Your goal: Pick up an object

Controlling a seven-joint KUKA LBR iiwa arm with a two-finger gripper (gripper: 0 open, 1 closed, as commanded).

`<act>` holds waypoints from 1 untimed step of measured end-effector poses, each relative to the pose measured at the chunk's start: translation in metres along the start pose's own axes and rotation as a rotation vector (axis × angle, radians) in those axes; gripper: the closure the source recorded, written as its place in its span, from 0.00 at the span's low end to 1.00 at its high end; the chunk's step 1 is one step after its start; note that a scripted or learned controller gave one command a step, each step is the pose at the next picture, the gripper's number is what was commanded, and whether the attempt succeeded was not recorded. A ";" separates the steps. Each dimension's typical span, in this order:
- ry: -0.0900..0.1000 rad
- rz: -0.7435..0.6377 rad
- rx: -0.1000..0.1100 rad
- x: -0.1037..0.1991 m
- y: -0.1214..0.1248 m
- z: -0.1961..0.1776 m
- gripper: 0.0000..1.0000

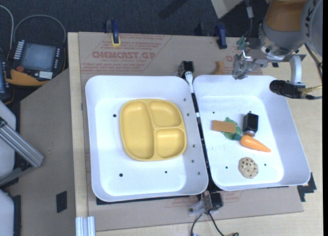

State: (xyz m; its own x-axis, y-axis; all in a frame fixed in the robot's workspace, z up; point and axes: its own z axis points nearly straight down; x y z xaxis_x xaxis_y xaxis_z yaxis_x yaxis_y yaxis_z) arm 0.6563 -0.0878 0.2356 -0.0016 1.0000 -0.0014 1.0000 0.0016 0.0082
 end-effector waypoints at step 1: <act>0.004 -0.003 0.012 0.048 -0.025 0.011 1.00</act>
State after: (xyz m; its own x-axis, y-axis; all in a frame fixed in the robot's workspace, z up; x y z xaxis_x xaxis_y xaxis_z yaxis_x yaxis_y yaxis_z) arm 0.6315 -0.0401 0.2239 -0.0047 1.0000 0.0022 1.0000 0.0047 -0.0036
